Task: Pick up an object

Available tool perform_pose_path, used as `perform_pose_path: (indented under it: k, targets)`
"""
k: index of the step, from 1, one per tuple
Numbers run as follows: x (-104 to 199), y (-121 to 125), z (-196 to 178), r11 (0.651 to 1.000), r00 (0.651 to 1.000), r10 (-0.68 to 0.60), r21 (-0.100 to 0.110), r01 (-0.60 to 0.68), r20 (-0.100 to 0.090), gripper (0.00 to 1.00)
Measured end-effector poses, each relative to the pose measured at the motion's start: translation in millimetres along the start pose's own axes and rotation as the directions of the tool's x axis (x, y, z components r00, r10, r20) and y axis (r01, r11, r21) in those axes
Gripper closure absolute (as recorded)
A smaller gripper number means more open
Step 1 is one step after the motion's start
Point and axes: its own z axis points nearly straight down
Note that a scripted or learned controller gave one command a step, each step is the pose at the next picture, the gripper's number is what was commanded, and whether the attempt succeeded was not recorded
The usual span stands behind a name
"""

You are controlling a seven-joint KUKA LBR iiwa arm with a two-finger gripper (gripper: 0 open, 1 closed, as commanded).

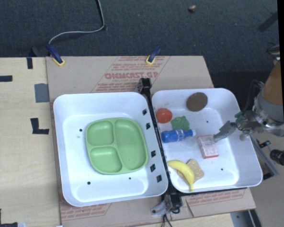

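Cardboard (130,75) underlies your two white bins: the left bin (67,139) holds one green plate (116,145); the right bin (232,172) holds six objects, including one banana (181,171). Gripper (223,131) hangs there, jaws unreadable.

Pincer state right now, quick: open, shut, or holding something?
Pincer: cannot be told at this size; it hovers at the right bin's right side, just right of the pink box, with nothing visibly in it.

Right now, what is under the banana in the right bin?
The banana partly overlaps a tan, bread-like piece beside it on the bin floor. Whatever lies directly beneath the banana is covered.
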Motion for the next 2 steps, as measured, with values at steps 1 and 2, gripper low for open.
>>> perform_pose_path:
  k: [1,2]
  targets:
    - [32.1,14.3,124.6,1.0,1.0,-0.001,-0.005,0.001,0.0,0.0]
    - [94.2,-15.3,123.7,1.0,1.0,0.004,-0.014,-0.004,0.009,0.0]
